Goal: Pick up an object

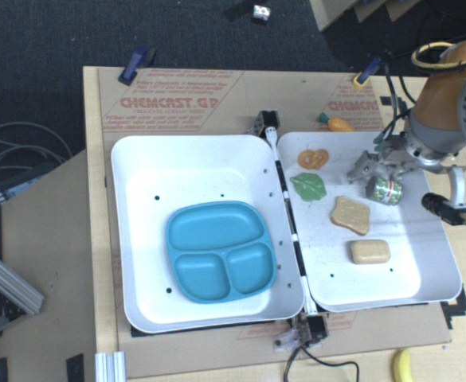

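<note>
While the fingers [381,175] hover (grip state unclear) over a green can [387,191], toast [350,214] lies nearby

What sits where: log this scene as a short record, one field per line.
left bin: holds a blue divided tray
right bin: holds five items
pretzel: far left area of right bin
green leaf: just below the pretzel
toast slice: centre of right bin
tan block: nearer than the toast slice
green can: lying beneath the gripper
gripper: low over the far part of right bin
bench: orange piece beyond right bin
</note>
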Action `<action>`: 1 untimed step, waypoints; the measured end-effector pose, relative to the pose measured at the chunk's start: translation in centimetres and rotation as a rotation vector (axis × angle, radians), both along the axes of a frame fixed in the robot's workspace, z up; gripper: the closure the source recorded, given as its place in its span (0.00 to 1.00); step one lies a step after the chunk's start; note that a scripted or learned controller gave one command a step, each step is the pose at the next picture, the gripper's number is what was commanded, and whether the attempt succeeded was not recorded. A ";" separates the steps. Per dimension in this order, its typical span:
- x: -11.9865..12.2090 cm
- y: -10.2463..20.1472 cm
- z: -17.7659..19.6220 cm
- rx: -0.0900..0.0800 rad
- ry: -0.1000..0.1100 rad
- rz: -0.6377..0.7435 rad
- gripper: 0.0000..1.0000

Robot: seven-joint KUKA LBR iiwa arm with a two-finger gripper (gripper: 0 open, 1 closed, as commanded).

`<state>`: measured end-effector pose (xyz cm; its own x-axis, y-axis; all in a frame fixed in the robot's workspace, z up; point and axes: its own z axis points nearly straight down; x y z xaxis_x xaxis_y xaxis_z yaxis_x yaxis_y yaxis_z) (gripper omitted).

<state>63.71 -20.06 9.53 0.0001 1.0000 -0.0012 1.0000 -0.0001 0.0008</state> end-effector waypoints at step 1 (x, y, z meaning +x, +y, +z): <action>-2.5 -0.8 -1.1 0.002 0.003 -0.001 0.00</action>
